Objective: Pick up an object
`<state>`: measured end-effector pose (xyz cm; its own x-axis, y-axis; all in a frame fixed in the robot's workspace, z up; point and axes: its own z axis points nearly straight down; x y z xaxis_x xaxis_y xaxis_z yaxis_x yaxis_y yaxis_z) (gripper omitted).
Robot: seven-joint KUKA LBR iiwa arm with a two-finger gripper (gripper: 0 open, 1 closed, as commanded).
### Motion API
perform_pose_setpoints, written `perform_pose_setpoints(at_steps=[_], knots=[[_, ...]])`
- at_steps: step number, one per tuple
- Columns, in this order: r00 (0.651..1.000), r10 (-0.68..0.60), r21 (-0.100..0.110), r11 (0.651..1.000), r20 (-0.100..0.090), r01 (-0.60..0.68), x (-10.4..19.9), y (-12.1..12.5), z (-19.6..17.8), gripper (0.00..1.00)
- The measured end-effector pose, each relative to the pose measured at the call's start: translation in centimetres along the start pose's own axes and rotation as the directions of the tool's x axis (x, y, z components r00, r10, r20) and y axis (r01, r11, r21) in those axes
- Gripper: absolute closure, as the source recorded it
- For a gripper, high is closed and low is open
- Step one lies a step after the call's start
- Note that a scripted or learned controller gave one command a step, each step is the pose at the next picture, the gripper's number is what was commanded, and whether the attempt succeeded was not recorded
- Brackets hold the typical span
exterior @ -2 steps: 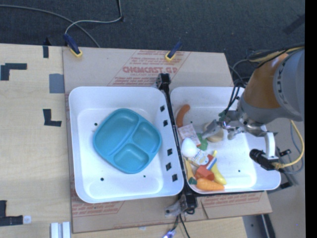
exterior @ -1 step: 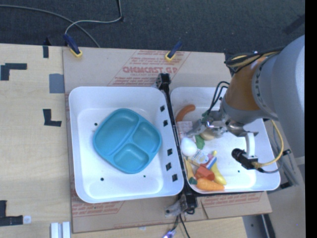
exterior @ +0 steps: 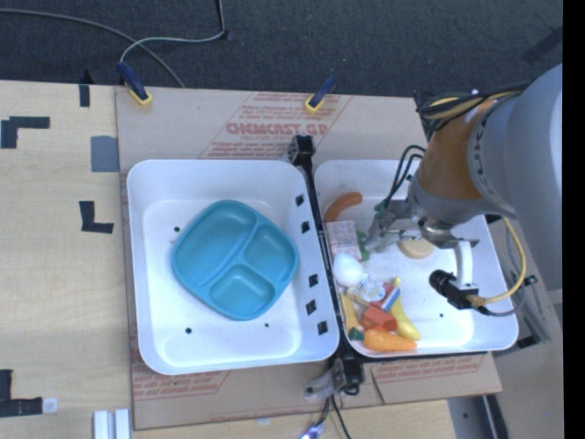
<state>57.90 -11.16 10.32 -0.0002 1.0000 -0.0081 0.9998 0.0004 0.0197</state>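
- I use the black divider (exterior: 313,236) between the two bins as my landmark. Left of it, the blue plate (exterior: 236,258) lies alone in the left bin (exterior: 146,245), well away from my arm, so nothing there can go wrong.
- Just right of the divider, the sausage (exterior: 343,205), white egg (exterior: 347,269), carrot (exterior: 388,340) and other small toys sit packed together. I think my grab could bump them or catch two at once.
- Further right, my gripper (exterior: 384,231) hangs low over the right bin (exterior: 494,341). I cannot tell its state.
- The round egg could roll away.
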Motion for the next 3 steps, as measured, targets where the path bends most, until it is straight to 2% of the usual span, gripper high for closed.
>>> perform_pose_setpoints(at_steps=[1, 2, 3], knots=[[1.000, 0.008, -0.005, 1.000, 0.017, -0.008, -1.0, -0.1, -0.2, 0.00], [1.000, 0.001, 0.016, 1.000, 0.000, -0.001, 0.6, 6.5, 1.8, 0.00], [1.000, 0.003, 0.022, 1.000, 0.006, -0.004, 0.9, 8.8, 1.9, 0.00]])
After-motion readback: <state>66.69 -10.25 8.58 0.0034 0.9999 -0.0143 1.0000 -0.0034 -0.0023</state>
